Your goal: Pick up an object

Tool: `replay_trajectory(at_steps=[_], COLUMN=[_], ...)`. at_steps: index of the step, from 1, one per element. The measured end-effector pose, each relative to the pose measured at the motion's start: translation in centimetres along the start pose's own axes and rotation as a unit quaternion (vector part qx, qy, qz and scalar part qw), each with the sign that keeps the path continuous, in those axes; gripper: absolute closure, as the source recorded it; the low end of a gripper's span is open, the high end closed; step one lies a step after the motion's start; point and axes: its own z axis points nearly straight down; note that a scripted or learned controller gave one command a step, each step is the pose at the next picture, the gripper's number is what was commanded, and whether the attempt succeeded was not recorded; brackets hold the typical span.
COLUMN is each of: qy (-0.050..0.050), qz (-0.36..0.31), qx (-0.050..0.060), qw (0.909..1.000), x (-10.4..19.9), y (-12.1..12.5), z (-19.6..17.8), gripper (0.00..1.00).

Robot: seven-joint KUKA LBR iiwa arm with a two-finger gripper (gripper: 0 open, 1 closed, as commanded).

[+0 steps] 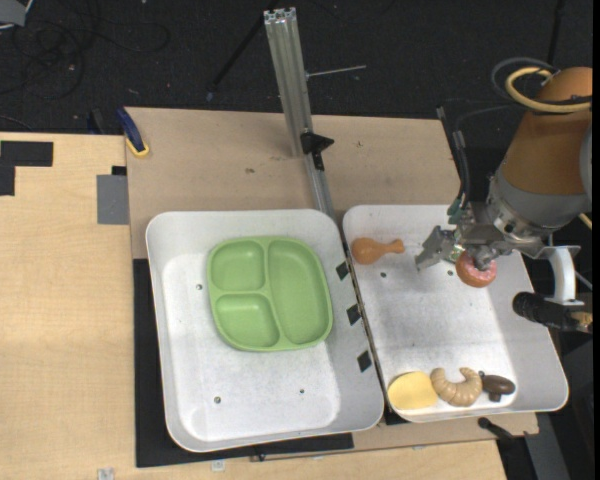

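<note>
Round reddish-pink toy fruit (478, 271) lies near the far right side of the right-hand shallow white bin (435, 328), and it looks like the likeliest object for this pick, since the gripper (458, 251) hangs low right over it, touching or nearly touching its upper left edge. Whether the gripper is open or closed I cannot tell: its dark metal parts overlap the fruit and each other from this slanted view, so nothing here shows the fruit actually being held.

The grey arm with the orange band (545, 148) leans in from the right and tips the wrist downward — a posture that suits a top-down grab.

Other candidates sit well apart from it. An orange drumstick-shaped toy (376, 250) lies at the bin's far left. Along the near wall a yellow rounded piece (412, 392), a tan curled croissant-like toy (457, 386) and a small dark brown piece (497, 384) crowd together, touching or nearly so, which would make a clean grasp harder there.

The left-hand white bin (180, 368) carries a green three-compartment plastic plate (270, 293) — flat and wide, and probably a poor fit for a two-finger grasp.
</note>
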Motion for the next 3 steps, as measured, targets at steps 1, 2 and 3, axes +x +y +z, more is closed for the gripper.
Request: replay_trajectory(at_steps=[1, 2, 3], qy=[-0.001, 0.0, 0.0], qz=[-0.001, 0.0, 0.0], qx=[-0.006, -0.003, -0.003], qw=[1.0, 1.0, 1.0], x=[0.0, 0.2, 0.0], y=[0.2, 0.3, -0.5], z=[-0.7, 5.8, 12.0], gripper=[0.0, 0.0, 0.0])
